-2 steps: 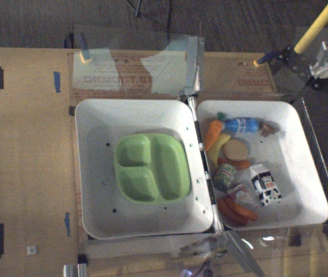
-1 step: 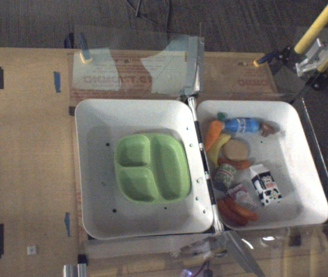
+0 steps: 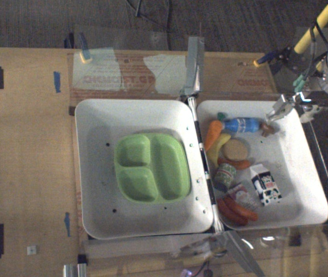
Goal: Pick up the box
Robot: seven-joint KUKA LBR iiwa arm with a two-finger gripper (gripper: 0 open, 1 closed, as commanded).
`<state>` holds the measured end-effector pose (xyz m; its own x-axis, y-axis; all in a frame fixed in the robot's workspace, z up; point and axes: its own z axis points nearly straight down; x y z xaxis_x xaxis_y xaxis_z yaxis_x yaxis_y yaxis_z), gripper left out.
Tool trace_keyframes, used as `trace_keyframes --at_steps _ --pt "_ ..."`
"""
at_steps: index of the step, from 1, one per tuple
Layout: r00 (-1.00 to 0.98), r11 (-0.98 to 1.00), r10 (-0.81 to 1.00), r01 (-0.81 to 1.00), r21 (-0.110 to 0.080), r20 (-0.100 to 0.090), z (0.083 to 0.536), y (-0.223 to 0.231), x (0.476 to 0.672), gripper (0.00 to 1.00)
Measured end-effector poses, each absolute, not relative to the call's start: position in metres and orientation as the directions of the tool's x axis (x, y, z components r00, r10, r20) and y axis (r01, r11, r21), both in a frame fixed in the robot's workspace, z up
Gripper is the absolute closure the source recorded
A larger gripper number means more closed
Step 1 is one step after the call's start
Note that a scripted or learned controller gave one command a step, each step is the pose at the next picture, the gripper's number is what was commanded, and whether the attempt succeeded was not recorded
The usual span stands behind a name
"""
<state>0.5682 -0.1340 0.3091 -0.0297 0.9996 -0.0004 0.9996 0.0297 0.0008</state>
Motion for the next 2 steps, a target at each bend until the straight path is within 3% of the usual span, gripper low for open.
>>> trace_keyframes --at_steps 1,2 --pt "-0.026 0.026 1.0 1.0 0.005 -0.002 0.3201 -0.1365 0.5688 1.0" --pt "-0.025 0.025 1.0 1.0 0.005 -0.002 0.32 -0.1368 0.5687 0.0"
